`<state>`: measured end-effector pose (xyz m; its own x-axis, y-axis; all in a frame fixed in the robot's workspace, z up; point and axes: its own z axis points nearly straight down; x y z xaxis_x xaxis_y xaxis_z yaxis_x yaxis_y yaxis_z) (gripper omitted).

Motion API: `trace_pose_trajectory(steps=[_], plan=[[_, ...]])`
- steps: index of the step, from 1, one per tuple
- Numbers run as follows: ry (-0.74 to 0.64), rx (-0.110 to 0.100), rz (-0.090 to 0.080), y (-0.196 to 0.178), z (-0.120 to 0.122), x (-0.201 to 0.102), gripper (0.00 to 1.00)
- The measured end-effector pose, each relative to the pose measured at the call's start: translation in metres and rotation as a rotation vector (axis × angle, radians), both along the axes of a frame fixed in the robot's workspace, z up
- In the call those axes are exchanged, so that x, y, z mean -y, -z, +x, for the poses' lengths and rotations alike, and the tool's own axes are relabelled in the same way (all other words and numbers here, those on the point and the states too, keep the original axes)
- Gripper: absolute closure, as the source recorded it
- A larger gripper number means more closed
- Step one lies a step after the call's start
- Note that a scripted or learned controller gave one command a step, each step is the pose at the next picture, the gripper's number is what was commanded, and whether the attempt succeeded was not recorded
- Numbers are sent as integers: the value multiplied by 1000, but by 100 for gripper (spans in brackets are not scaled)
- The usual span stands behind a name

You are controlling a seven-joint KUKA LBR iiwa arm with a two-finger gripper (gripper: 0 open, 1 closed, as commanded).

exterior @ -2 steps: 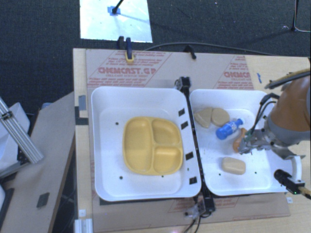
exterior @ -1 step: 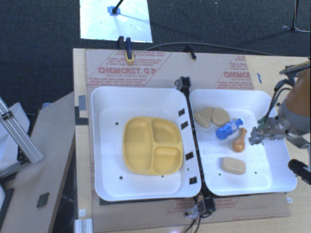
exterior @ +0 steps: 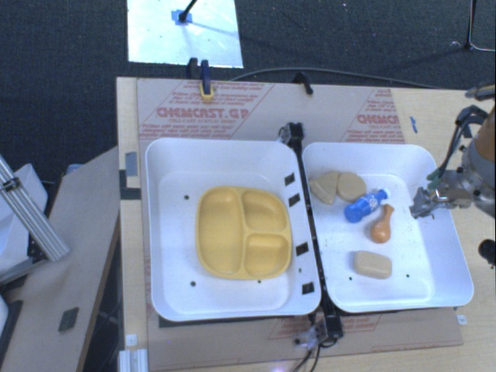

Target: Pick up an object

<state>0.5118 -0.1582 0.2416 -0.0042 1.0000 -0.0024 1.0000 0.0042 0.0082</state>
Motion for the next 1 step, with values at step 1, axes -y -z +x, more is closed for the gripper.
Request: trace_pose_trajectory(steps=[1], plan=[[-6,-4,3,-8,11,-54,100]])
